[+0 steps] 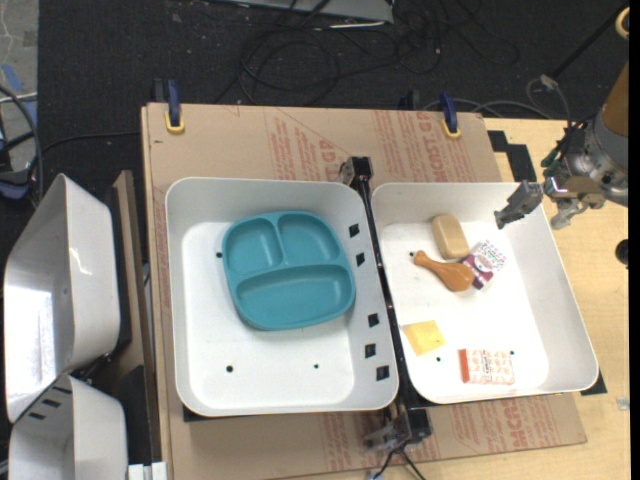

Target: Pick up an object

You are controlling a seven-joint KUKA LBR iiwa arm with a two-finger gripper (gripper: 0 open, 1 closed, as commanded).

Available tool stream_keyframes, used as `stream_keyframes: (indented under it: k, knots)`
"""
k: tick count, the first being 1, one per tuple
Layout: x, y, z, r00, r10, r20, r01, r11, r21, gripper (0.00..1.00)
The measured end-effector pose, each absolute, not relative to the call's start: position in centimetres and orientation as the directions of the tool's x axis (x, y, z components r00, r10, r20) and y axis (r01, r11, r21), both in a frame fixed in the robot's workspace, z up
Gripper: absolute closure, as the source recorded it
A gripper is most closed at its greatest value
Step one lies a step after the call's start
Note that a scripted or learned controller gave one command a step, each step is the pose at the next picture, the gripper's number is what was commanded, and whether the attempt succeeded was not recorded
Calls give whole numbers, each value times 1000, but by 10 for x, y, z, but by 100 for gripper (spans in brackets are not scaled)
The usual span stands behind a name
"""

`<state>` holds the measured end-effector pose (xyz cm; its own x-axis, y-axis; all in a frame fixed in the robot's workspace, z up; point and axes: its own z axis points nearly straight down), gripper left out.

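Dark floor strewn with cables surrounds your counter [300,138], a brown board clamped at its far edge by two blue-and-yellow clamps. On it you have two shallow white bins side by side. Your left bin [190,298] carries a teal divided plate [288,270], lying flat and a little skewed toward the bin's middle. Your right bin [560,308] carries the loose things — a tan block [450,235] near the far side, a brown drumstick-shaped toy [446,270] just in front of it, and a small pink-and-white packet [487,260] just beside the drumstick's thick end, close enough that you cannot tell whether they touch. Nearer you, a yellow square [423,337] lies flat, and a red-and-white card [487,366] sits well apart from it toward the near right corner. Your arm [615,128] comes in from the right, and the end effector [535,206] hangs over the right bin's far right edge, near the tan block but apart from it. Its two fingers stand spread, with nothing between them. Every object lies on the bin floor.
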<state>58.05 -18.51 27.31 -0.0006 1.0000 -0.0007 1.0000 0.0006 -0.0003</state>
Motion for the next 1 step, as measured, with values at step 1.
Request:
stream_keyframes:
  k: [1]
  knots:
    - [580,-189,210,1,1000,1,1000,-1,-6,0]
